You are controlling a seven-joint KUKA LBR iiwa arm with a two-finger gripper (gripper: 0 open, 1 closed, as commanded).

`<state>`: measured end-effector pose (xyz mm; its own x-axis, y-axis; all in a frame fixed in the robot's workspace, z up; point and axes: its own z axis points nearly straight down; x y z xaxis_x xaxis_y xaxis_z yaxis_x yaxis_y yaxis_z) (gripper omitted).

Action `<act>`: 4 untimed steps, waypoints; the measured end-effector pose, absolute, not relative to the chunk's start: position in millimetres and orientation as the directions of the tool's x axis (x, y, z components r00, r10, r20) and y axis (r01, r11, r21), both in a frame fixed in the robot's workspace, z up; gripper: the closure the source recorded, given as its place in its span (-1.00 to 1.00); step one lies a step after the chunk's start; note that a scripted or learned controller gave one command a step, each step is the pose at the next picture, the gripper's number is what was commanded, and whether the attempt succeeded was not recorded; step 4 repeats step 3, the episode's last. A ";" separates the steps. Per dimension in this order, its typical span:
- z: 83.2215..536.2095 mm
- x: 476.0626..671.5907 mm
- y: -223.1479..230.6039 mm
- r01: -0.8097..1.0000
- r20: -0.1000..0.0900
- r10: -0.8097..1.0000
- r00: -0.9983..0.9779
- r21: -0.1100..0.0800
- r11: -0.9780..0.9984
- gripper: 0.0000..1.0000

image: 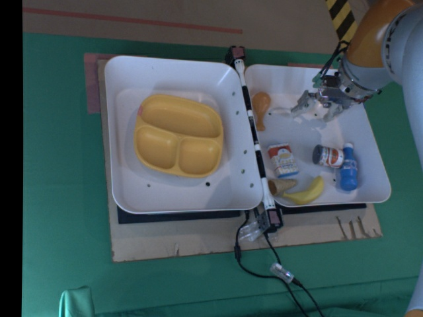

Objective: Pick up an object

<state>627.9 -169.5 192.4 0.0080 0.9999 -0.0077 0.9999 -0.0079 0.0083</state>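
My gripper (313, 109) hangs over the back part of the right bin (370, 144), with its fingers spread open and nothing between them. An orange drumstick (261, 105) lies to its left, near the divider. Toward the bin's front are an upright can with a red and white label (283, 160), a small dark can on its side (327, 155), a blue bottle (348, 168), a banana (307, 191) and a brown cone (281, 185). All of these lie apart from the gripper.
The left bin (125, 78) holds a yellow divided tray (178, 135). A black-and-white strip (251, 131) runs between the bins. Cables (277, 269) trail off the bench front. The arm's orange band (373, 28) stands at the upper right.
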 end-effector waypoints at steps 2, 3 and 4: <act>203.7 575.9 -194.1 0.999 -0.018 1.000 0.013 0.032 -0.012 1.00; 316.9 571.7 -103.0 1.000 -0.003 1.000 0.005 0.013 -0.005 1.00; 316.9 571.7 -103.0 1.000 -0.003 1.000 0.005 0.013 -0.005 1.00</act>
